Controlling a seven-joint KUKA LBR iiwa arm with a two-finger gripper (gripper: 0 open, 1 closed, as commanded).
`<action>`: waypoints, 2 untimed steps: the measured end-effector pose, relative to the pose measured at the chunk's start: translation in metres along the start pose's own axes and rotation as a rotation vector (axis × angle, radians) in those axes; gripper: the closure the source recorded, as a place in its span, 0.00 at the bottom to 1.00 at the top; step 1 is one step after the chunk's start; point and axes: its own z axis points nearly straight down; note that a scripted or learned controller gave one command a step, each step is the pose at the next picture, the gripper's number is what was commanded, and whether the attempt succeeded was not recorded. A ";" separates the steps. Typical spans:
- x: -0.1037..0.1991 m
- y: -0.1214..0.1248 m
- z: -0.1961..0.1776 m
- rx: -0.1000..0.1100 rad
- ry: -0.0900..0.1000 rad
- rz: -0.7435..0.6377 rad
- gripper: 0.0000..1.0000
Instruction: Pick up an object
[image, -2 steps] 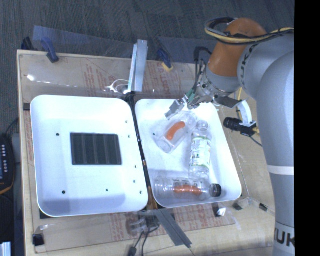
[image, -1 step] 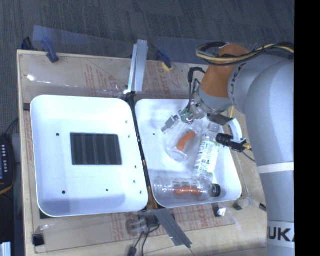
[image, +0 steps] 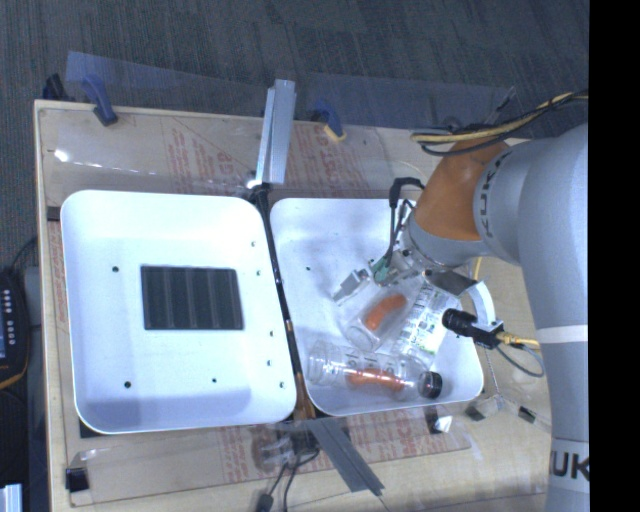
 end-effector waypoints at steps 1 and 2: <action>0.017 -0.022 0.000 -0.001 0.001 0.144 0.00; 0.017 -0.022 -0.010 0.002 0.001 0.140 1.00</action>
